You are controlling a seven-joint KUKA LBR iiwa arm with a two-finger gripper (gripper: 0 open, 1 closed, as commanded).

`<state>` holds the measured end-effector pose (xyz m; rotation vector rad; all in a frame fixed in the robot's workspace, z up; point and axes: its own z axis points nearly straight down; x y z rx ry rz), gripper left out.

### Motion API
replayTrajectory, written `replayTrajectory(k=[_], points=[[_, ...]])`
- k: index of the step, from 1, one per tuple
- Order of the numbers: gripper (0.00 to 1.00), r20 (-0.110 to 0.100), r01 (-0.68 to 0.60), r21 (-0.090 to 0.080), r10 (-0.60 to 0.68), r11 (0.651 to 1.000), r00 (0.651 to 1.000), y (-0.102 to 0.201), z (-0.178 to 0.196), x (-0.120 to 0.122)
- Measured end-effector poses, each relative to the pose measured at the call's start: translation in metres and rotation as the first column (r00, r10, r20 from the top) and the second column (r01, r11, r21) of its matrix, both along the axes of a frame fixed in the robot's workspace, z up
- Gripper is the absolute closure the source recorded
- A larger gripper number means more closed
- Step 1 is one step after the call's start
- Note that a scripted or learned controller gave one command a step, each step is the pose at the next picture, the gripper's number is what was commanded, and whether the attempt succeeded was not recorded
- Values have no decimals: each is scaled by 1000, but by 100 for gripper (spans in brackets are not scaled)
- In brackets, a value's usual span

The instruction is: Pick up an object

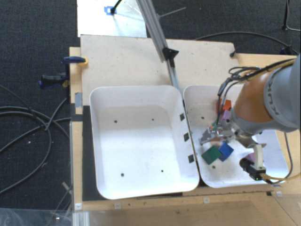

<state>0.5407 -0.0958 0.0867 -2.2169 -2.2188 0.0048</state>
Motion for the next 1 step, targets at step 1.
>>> replayTrajectory(k=[1], points=[[0,12,-4,-3,5,1000,1000,-16,5,46]])
